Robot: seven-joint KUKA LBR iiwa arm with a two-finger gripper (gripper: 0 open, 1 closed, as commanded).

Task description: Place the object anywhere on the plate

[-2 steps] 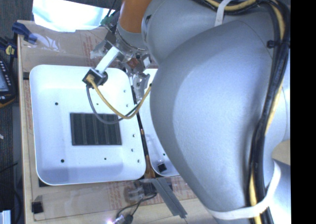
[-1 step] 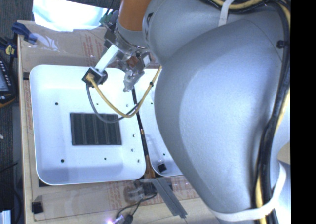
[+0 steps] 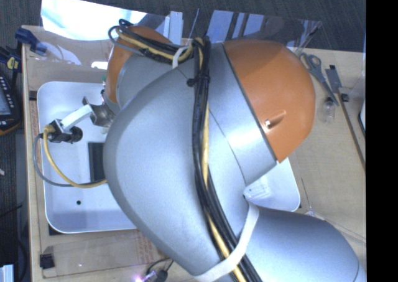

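Camera view looks down on the grey arm, which reaches across from the right and covers most of both bins. Its orange band sits high and to the right of the tool, and a bundle of black and yellow cables runs along the arm's back.

The tool is seen only as a small metallic part at the arm's far end, over the left bin. The arm's bulk hides the rest of it, so I cannot tell whether the tool is open, closed or gripping anything.

Just to the left of the tool a white bracket sticks out, ending in a black fitting. A yellow cable loops from that fitting down across the bin floor, then back toward the arm below the tool. A dark flat strip lies on the bin floor just below the tool, its right side cut off by the arm. A small dark speck lies further below the tool, well apart from it.

Well to the right of the tool, a corner of the right bin shows under the arm. Scissors lie on the bench further right.

With the arm over so much of the bins, I cannot tell where the object or the plate lies.
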